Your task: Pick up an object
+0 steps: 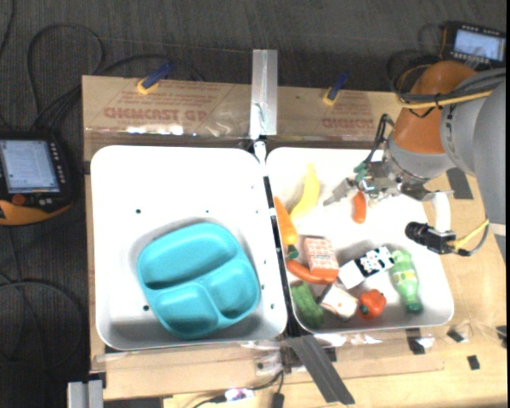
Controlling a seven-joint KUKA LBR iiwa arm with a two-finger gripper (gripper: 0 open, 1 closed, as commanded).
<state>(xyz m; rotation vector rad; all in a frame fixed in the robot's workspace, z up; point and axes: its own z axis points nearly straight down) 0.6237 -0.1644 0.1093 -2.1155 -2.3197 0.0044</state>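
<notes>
Your pincer (360, 195) hangs over the upper part of the right bin (442, 313), with a small orange piece (359, 208), carrot-like, showing between its fingers and pointing down, so it reads as closed on that piece. The grip looks slim: only the top end seems caught, and the piece is lifted clear of the bin floor or nearly so.

Watch the hold first. A thin tapered thing pinched by its tip can swivel or slide out as the arm swings, and it would fall back among the clutter.

Just to the left of the pincer lies the yellow banana (305, 190), with a long orange carrot (282, 221) beyond it along the bin wall. Below the pincer sit the pink box (318, 251), the black-and-white carton (372, 263), the green bottle (405, 280) and the red tomato (372, 303), well apart from the fingers. A low sweep leftward could clip the banana.

Far left of the pincer, the left bin (119, 177) carries the blue tray (197, 276). The divider between the bins is a rim to clear if you carry across.
</notes>
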